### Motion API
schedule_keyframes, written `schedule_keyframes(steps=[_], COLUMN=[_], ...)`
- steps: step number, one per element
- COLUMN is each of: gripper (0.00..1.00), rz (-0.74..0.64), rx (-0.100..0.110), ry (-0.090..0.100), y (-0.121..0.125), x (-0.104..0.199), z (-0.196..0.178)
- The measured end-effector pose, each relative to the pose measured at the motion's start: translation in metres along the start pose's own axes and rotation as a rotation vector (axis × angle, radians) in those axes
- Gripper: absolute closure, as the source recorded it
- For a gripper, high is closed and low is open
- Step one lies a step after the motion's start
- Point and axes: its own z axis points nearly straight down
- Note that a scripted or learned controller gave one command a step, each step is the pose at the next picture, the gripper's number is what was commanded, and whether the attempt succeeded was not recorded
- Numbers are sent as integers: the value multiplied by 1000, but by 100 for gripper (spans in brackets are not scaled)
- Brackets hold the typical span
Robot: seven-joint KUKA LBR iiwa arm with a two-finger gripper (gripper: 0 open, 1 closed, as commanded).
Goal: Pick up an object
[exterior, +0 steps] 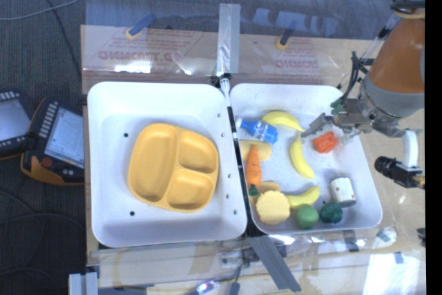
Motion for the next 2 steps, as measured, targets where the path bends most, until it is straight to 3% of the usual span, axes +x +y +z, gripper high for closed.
schedule_keyframes(steps=[1,2], gripper=[0,100], rz=[-68,-67], rx=[-10,-11], ry=[-2,0], y=[34,34], x=[1,2], z=[126,116])
